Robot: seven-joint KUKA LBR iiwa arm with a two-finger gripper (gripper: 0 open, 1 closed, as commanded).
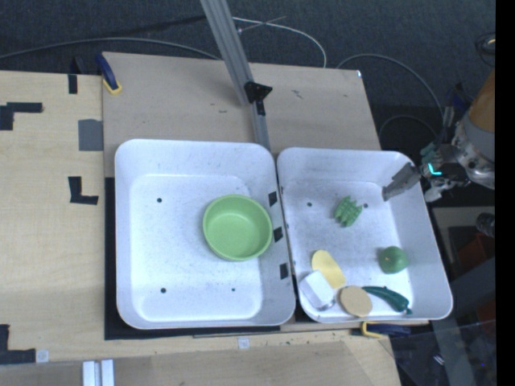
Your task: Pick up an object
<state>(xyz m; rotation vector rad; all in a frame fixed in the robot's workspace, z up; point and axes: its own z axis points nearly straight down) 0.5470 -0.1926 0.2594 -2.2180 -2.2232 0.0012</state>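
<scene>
Pepper lying well below claw | toy sitting just left of claw | ball resting below claw | claw's opening: cannot tell

R bin centre open; items crowd near edge

Bins: white plastic, smooth, faintly speckled with dark flecks. Bowl: green plastic, matt with soft sheen. Bench: pale wood-look board, matt. Pole, upper centre of frame: grey metal, satin. Floor, top of frame: dark carpet, rough.
</scene>
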